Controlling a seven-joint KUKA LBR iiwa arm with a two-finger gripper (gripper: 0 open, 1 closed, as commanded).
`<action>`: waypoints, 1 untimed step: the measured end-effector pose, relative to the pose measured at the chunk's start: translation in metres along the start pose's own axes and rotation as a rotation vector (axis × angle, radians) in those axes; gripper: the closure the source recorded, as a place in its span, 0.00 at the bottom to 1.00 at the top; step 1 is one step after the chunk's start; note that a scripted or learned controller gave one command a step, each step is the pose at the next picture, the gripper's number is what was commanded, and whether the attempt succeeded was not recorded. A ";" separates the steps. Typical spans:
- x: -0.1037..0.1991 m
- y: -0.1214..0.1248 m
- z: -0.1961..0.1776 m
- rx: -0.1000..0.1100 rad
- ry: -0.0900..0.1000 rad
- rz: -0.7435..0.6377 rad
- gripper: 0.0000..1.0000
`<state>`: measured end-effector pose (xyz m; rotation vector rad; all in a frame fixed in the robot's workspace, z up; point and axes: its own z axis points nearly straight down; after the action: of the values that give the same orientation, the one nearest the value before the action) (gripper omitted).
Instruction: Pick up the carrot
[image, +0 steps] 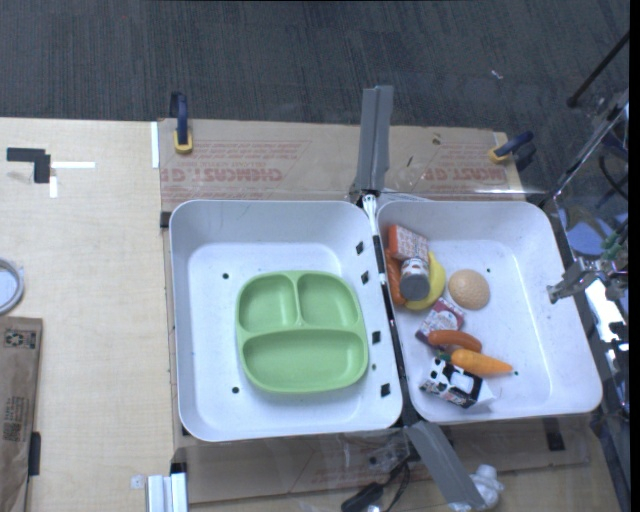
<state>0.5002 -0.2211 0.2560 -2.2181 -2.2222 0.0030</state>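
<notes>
The carrot (482, 363) is orange and tapered. It lies flat in the front part of the right bin (530, 240), with its tip pointing right. Its thick end touches a dark red sausage (452, 340) just behind it. A black-and-white carton (455, 384) lies just in front of it.
The right bin also holds a tan bread roll (468, 289), a red-and-white packet (441, 320), an orange box (407, 243), a yellow item with a grey cap (424, 278) and an orange stick (396, 284) along its left wall. The left bin (200, 300) holds a green divided plate (300, 331).
</notes>
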 end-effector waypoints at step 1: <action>0.085 0.019 0.085 0.000 0.000 -0.059 0.00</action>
<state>0.5185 -0.1360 0.1711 -2.1516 -2.2859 0.0030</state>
